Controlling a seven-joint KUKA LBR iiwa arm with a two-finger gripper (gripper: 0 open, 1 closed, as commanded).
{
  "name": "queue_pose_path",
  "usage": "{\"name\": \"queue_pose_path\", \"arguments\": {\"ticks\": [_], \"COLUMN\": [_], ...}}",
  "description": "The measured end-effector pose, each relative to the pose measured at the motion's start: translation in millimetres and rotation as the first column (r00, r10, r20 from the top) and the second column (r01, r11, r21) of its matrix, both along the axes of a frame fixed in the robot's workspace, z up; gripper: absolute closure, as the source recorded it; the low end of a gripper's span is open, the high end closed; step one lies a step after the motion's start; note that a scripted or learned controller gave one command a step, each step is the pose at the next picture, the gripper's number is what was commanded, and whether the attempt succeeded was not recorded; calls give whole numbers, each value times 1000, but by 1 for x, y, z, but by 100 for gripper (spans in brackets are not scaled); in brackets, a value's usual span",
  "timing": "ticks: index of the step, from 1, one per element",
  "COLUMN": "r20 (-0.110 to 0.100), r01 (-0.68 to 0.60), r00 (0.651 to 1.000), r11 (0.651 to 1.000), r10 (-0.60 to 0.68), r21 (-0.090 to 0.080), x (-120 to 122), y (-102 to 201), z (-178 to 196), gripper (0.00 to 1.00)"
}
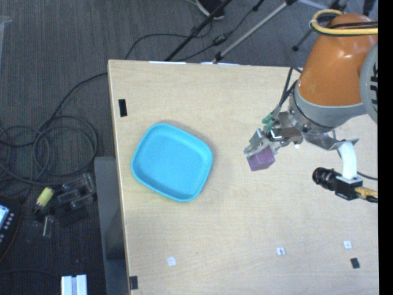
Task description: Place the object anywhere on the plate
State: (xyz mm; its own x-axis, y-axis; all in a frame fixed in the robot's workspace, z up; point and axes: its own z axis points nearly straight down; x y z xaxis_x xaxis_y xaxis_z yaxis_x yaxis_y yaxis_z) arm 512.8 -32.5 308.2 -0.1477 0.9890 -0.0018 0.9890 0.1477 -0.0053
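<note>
A light blue square plate (172, 161) with rounded corners lies on the left half of the wooden bench top. A small purple block (261, 158) is to the right of the plate, about a plate's width from its rim. My gripper (260, 149) reaches in from the right under the orange wrist band and sits right over the block. Its grey fingers (253, 145) close on the block's top, and the block's lower part shows below them. The block is apart from the plate.
The bench top (245, 238) is pale wood with small black and white markers near its edges. A black cable fitting (334, 182) hangs from the arm at the right. Cables and gear lie on the dark floor to the left.
</note>
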Motion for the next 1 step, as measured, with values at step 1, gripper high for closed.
{"name": "queue_pose_path", "arguments": {"ticks": [1], "r20": [-3], "r01": [-22], "r00": [1000], "r11": [1000], "r10": [22], "r21": [2], "x": [11], "y": [71], "z": [-60], "gripper": [100]}}
